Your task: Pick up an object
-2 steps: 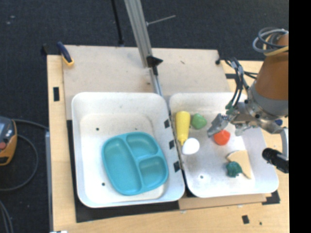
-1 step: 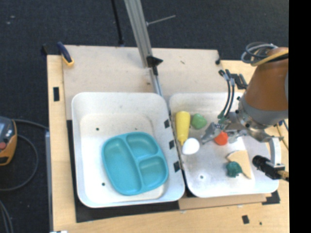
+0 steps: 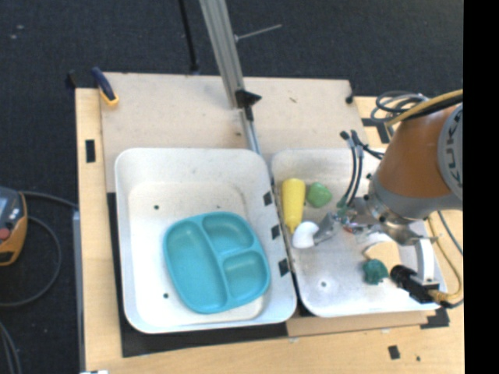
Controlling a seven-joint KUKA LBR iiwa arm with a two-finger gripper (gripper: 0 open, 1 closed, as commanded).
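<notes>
My gripper [image 3: 331,226] hangs near the white ball [image 3: 304,234]; finger state indiscernible. Ball looks light, smooth, slippery: grasp across its middle.

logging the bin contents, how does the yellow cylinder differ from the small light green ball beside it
The long yellow cylinder is far bigger than the small round light green ball. The yellow cylinder lies lengthwise against the right bin's left wall; the ball sits further right. Both rest in that bin.
</notes>
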